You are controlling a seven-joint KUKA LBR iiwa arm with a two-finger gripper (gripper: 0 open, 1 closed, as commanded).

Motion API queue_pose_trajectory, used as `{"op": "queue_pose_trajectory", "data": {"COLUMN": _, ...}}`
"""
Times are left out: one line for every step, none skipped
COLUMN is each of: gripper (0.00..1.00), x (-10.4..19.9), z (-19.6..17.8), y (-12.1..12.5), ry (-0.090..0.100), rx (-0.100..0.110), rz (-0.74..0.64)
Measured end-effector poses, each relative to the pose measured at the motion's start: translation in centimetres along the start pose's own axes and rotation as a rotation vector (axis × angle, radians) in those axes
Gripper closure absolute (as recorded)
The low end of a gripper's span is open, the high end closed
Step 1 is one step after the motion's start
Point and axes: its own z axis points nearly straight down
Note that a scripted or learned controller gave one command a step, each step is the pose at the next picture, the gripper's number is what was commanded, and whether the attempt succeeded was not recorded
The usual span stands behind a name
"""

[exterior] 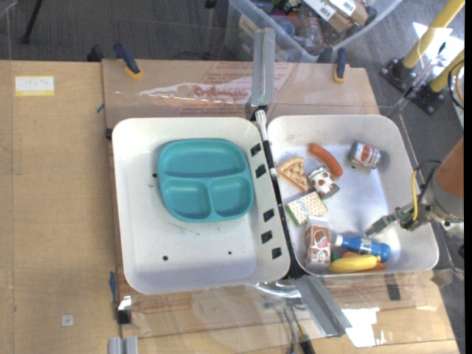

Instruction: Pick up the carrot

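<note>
Carrot (325,159): taken to be the orange-red, elongated piece in the right bin (383,127), in its far half and nearer the bin's left wall than its right. It lies flat and slantwise. ID is not certain. A second orange sliver shows under the banana (352,264) at the bin's near wall.

Room around the carrot:
- Bare bin floor on its far side and its right.
- Pizza slice (293,174) is just beside its left end.
- Small can (322,181) is just beside its near side.
- Second can (364,155) lies to its right, apart from it.

Near half of the bin is crowded: checkered box (306,207), carton (318,243), blue bottle (365,247) and banana, packed close along the near wall.

Arm (446,190) enters over the bin's right wall. The jaws sit low in the bin's near-right part, just above the bottle and well apart from the carrot. Whether they are wide or narrow: cannot tell. Nothing is seen between them.

Writing: the printing on the cans and carton is too small to read. A white label (35,85) lies on the surface far left of the bin, text illegible.
</note>
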Motion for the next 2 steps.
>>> {"op": "queue_pose_trajectory", "data": {"gripper": 0.0, "x": 0.0, "z": 0.6, "y": 0.2, "ry": 0.016, "rx": 0.018, "rz": -0.001}}
{"op": "queue_pose_trajectory", "data": {"gripper": 1.0, "x": -0.4, "z": -0.5, "y": 0.0, "ry": 0.006, "rx": 0.018, "rz": 0.005}}
